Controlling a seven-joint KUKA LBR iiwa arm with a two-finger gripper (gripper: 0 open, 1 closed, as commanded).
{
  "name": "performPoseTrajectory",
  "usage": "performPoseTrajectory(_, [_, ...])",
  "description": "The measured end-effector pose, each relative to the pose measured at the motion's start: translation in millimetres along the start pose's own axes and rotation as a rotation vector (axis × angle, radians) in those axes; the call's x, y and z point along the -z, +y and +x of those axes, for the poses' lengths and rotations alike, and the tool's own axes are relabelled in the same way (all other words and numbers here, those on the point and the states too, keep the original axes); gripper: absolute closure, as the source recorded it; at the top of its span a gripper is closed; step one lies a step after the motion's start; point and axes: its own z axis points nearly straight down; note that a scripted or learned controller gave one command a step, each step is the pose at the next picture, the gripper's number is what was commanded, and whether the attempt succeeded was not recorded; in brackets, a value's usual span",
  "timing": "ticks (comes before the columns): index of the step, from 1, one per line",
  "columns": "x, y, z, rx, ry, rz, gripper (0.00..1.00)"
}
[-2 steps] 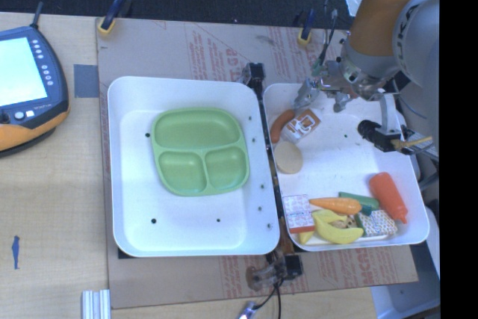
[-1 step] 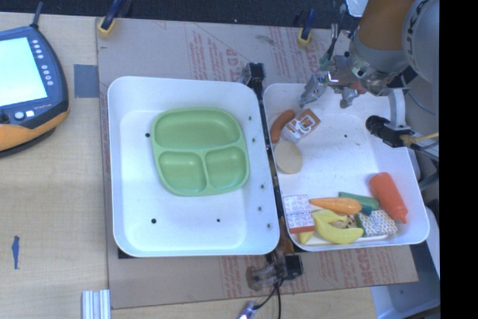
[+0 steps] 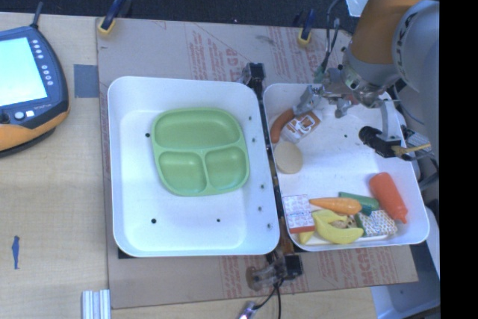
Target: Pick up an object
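Note:
My gripper (image 3: 326,102) hangs over the far left part of the right bin (image 3: 418,235), below the orange wrist band. Its two grey fingers (image 3: 310,96) stand apart, open, with nothing between them. Just in front of the left finger lies a small brown-and-white carton (image 3: 302,128). A reddish sausage (image 3: 280,125) lies beside it on the left. A round beige bun (image 3: 288,158) rests nearer the front. Along the bin's front edge are a red-orange carrot (image 3: 388,196), a yellow banana (image 3: 336,228), a small orange carrot (image 3: 335,204) and a green pepper (image 3: 359,199).
The left bin (image 3: 127,235) holds a green divided plate (image 3: 201,151). Two small printed boxes (image 3: 296,212) lie among the food at the right bin's front. A teach pendant (image 3: 26,86) sits at the far left of the bench. Black cable parts (image 3: 377,140) hang by the bin's right wall.

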Motion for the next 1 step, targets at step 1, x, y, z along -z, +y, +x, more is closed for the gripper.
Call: performPoseTrajectory(1, [38.4,0.4,-1.8,-0.003,0.002,-0.004,0.0])
